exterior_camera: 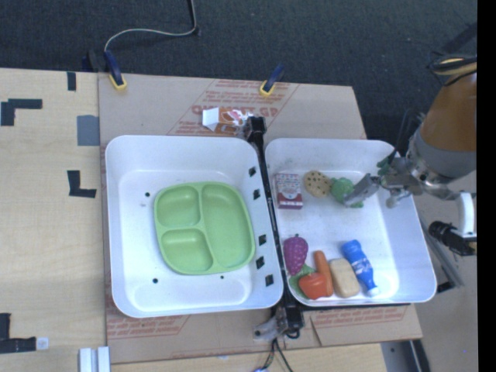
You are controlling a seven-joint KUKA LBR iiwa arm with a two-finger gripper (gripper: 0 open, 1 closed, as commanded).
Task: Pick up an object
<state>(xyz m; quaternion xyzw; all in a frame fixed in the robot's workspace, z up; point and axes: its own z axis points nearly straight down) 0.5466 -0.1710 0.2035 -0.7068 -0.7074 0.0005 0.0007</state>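
Bench (pixel 46 208) with two bins | I see gripper (pixel 361 193) low in right bin (pixel 403 231), beside green toy (pixel 342 187); grip state: cannot tell | step: approach | next: descend on toy, clench.

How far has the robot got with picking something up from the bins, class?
Done: the pincer has reached into the right bin, beside the green ball.
In hand: nothing shows between its tips, so no grasp can be claimed.
Left: gripping and lifting an item. The cookie, red carton, grapes, bread and blue bottle all lie on the bin floor; the green tray sits in the left bin.
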